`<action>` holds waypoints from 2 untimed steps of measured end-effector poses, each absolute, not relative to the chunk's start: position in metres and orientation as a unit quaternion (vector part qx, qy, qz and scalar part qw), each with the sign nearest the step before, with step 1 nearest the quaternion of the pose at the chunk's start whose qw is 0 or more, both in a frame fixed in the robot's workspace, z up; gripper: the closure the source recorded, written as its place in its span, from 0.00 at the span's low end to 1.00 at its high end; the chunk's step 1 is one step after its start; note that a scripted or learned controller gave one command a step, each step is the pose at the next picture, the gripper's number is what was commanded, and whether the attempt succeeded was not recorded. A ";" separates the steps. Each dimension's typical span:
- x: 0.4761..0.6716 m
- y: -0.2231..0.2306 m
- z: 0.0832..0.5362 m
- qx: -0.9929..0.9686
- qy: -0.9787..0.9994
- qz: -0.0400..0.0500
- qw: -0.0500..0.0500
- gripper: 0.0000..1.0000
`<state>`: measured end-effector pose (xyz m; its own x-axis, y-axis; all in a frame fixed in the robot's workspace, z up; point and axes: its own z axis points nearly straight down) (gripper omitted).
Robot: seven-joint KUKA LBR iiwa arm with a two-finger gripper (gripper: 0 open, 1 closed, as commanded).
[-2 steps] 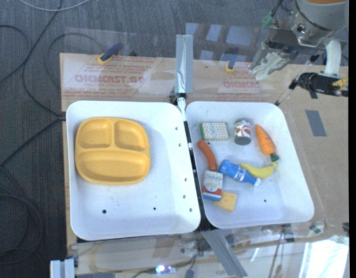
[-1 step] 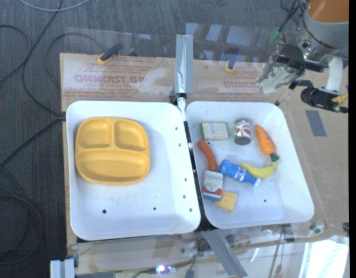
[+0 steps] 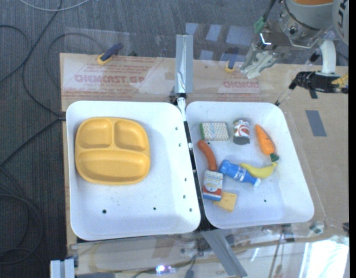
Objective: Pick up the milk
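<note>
The milk (image 3: 212,185) is a small white carton with red and blue print. It lies near the front left of the right bin (image 3: 293,172), between a blue bottle (image 3: 238,171) and a yellow cheese wedge (image 3: 227,201). My gripper (image 3: 256,64) hangs high over the bench behind the right bin's back rim, far from the milk, with nothing seen in it.
The right bin also holds a green-patterned box (image 3: 215,131), a can (image 3: 241,131), a carrot (image 3: 264,141), a sausage (image 3: 207,154) and a banana (image 3: 262,169). A yellow divided plate (image 3: 112,149) lies in the left bin (image 3: 131,213).
</note>
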<state>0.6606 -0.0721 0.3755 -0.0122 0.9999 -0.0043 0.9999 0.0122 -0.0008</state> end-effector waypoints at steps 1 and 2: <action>0.661 -0.072 0.385 0.703 0.711 -0.003 0.003 1.00; 0.652 -0.063 0.374 0.593 0.805 -0.001 0.000 1.00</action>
